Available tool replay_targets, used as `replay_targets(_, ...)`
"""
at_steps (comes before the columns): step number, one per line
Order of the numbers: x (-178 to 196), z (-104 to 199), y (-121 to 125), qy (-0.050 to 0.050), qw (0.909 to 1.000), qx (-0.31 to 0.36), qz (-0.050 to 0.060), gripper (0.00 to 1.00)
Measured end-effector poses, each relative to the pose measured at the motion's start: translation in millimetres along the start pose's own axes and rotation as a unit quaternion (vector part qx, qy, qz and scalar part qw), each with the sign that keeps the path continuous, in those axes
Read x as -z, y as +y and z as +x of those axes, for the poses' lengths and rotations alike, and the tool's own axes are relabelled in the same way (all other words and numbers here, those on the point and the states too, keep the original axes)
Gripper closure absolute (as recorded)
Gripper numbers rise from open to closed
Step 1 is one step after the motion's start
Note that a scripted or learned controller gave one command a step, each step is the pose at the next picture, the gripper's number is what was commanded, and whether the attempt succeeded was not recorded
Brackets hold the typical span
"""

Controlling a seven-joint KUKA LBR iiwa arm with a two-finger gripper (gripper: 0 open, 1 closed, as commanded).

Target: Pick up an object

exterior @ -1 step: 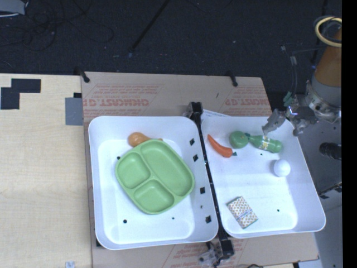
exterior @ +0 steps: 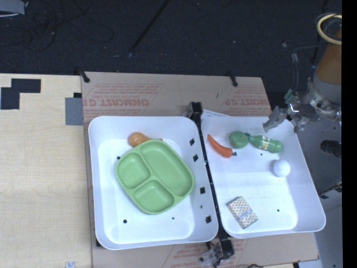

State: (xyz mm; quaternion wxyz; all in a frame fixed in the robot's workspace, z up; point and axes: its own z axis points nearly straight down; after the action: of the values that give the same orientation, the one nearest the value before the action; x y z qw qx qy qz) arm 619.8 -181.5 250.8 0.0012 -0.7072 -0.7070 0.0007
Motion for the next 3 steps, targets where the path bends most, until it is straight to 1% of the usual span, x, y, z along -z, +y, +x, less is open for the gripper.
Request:
replay_targets(1, -61, 5, 6, 0.000, 1.0000, 0.002, 0.002, 0.00)
replay_targets(2, -123, 12, 2, 0.001, 1.0000, 0.001, 0.003, 0.00)
replay_targets(3, -165, 14, 1, 0.000, 1.0000, 0.001, 0.001, 0.00)
